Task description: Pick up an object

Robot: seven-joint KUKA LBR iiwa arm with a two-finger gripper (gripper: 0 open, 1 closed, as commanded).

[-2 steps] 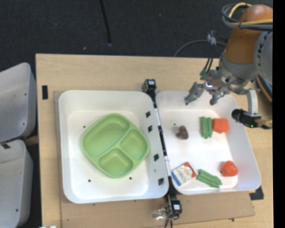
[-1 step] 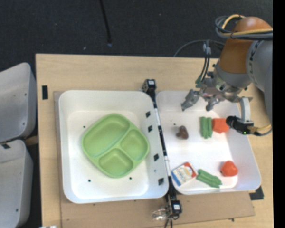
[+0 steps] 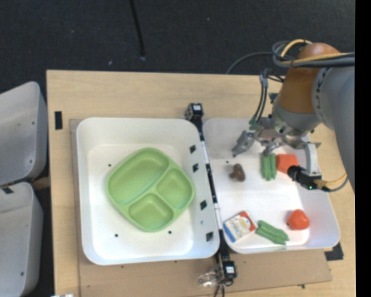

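The arm reaches over the right bin [image 3: 309, 237], its gripper [image 3: 260, 142] spread open and holding nothing. A brown lump [image 3: 237, 172] lies just below-left of the fingers, a green pod [image 3: 269, 166] just beside them.

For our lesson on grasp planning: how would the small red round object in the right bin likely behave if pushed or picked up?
The red round object looks rounded, so a push would probably roll it. It sits near the bin's corner wall, which may stop it. Its smooth curve could slip from fingers.
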